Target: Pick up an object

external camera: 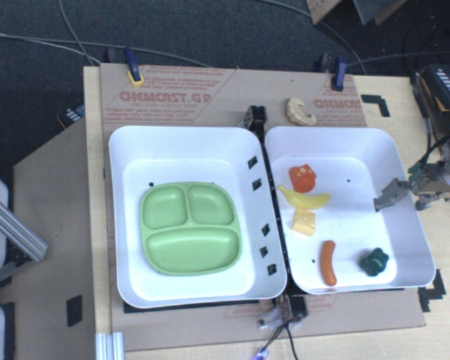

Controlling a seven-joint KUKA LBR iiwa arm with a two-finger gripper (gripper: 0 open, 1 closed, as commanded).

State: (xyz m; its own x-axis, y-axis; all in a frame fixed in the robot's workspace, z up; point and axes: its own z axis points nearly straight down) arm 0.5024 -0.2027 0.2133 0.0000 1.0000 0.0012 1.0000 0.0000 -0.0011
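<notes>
The right bin (375, 145) holds a red strawberry-like piece (303, 177), a yellow banana (304, 198), a pale yellow wedge (305, 223), an orange-red sausage (328, 262) and a dark green broccoli piece (374, 262). My gripper (399, 202) hangs over the bin's right rim, to the right of the banana and above the broccoli. It is open, with nothing between its fingers (387, 194).
The left bin (127, 148) carries a green divided plate (190, 227). A beige toy piece (301, 111) lies on the cardboard behind the right bin. Clamps (134, 70) and cables sit along the bench's far edge.
</notes>
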